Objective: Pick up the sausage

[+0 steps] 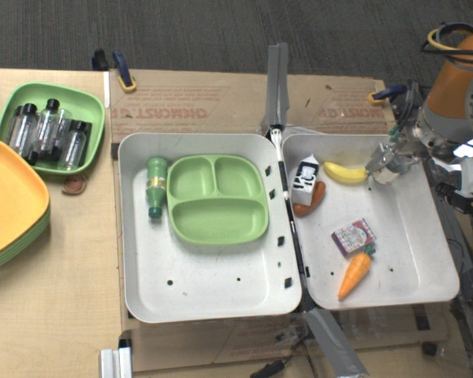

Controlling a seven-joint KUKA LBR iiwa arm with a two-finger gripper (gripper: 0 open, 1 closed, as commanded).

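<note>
The sausage (313,198) lay in the right bin (414,274), tucked under a small carton (305,178) beside a banana (345,172). My jaws hovered right of it; whether open, I couldn't tell. Crowding risked grabbing the wrong thing.

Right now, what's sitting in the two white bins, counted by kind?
Left bin:
Green divided plate: 1
Green bottle: 1
Right bin:
Banana: 1
Sausage: 1
White carton: 1
Purple packet: 1
Carrot: 1
Total: 7
</note>
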